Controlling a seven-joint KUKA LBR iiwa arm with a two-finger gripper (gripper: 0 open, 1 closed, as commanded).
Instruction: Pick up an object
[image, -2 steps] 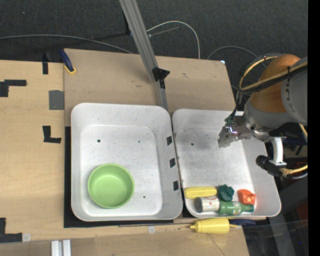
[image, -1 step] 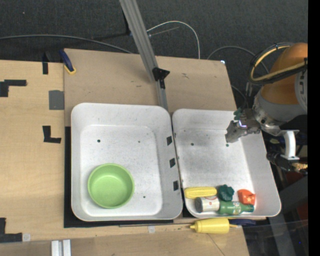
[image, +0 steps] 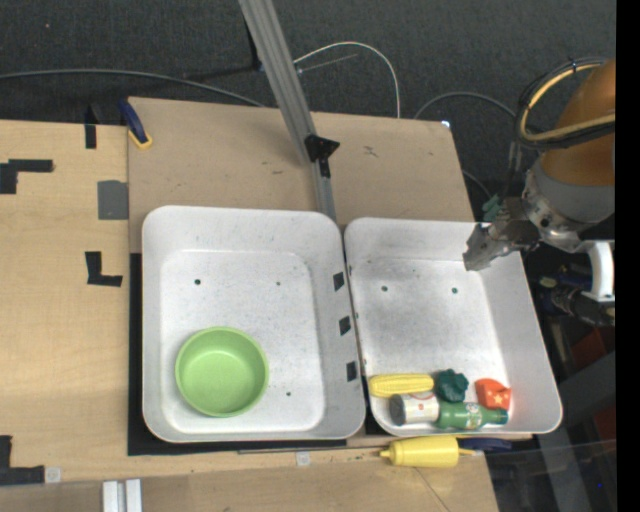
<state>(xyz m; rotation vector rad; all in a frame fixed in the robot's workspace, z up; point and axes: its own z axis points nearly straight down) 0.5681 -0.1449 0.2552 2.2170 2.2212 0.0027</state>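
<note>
Several small objects lie along the near edge of the right bin: a yellow corn cob, a white can with a red band, a green bottle, a dark green lump and an orange-red piece. A yellow squeeze bottle lies on the bench just outside that bin's near rim. A green bowl sits in the near left corner of the left bin. My gripper hangs over the right bin's far right corner, well away from the objects, with nothing visibly held.
A grey pole slants down from the top to the gap between the bins. Cables run over the dark floor behind the bench. The arm's orange band sits at the right edge.
</note>
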